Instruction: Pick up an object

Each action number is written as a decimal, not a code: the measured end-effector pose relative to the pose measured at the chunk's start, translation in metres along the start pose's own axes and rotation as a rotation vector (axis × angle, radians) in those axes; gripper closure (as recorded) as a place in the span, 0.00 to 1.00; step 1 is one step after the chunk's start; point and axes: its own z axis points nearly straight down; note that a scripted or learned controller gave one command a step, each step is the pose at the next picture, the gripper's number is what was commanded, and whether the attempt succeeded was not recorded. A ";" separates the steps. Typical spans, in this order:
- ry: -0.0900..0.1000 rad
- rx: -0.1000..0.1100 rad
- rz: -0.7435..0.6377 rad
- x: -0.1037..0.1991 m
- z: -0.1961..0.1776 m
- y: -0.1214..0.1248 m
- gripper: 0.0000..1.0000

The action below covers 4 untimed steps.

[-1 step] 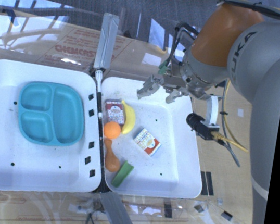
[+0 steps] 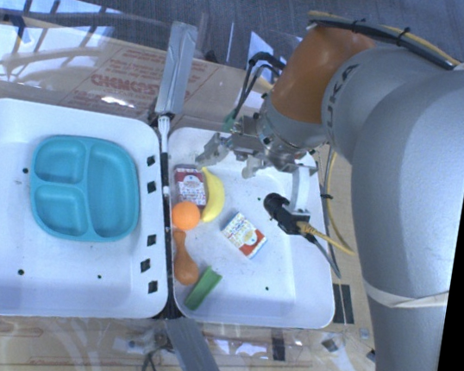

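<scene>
Banana, yellow, curved and plastic-looking (image 2: pixel 212 195), lies in the right white bin (image 2: pixel 283 306) near its left wall, beside a small red-labelled packet (image 2: pixel 188 186) and an orange ball (image 2: pixel 185 216). We judge it light, stiff and smooth, so it may slip; its middle suits a grip across the width. Our hand (image 2: pixel 237 151) hangs just above it; we cannot tell its state.

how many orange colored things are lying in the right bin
2. An orange ball sits beside the banana; an orange carrot-like piece lies just below it, next to the green piece. The arm could hide others.
</scene>
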 end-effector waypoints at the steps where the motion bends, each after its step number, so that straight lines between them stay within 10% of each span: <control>1: 0.001 -0.002 -0.074 0.040 -0.001 -0.054 0.00; 2: 0.001 -0.002 -0.002 0.021 -0.011 -0.096 0.00; 3: -0.001 -0.008 -0.058 -0.017 -0.117 -0.084 0.00; 4: 0.000 0.000 -0.083 -0.006 -0.025 -0.029 0.00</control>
